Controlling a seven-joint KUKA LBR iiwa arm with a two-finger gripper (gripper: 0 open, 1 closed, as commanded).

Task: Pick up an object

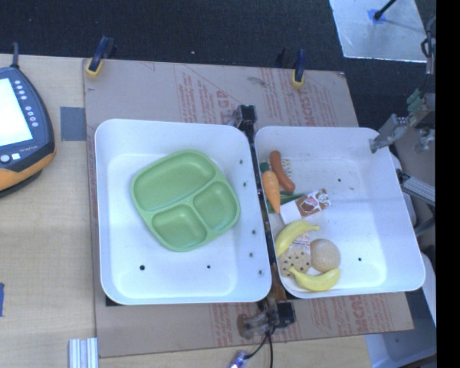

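The right bin (372, 205) holds several toy foods along its left side. A brown sausage (282, 172) and an orange carrot (271, 191) lie at the far left. Just in front of them is a small carton (313, 204). Nearer the front lie a yellow banana (294, 234), a spotted cracker (297, 261), a beige round piece (325, 254) and a second banana (316, 280). My gripper (385, 138) hangs at the right edge of the view, over the bin's far right corner and well apart from the food. Nothing shows in it.
The left bin (111, 205) holds a green divided plate (185, 199). A teach pendant (8, 133) rests on the bench at the far left. Clamps (98, 56) (298, 67) hold the cardboard sheet at the back.
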